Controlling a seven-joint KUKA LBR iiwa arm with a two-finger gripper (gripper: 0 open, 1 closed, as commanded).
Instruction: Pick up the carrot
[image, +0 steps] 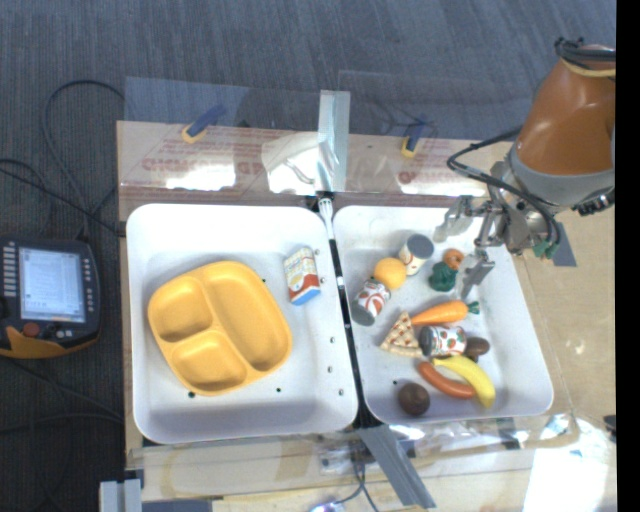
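The carrot (438, 313), orange with a green top at its right end, lies across the middle of the right bin (530, 345), between a pizza slice (400, 336) and the bin's right wall. My gripper (468, 248) hangs over the bin's far right part, just beyond the carrot and above it. Its fingers (478, 272) stand open with nothing between them. A small orange fruit (453, 259) and a green piece (443, 278) sit right beside the lower finger.
The right bin also holds a banana (470, 379), a sausage (445, 383), a brown ball (413, 398), a yellow lemon (390, 272), a small can (372, 297) and a grey cup (418, 246). The left bin (150, 410) bears a yellow divided plate (218, 325) and a small carton (301, 275).
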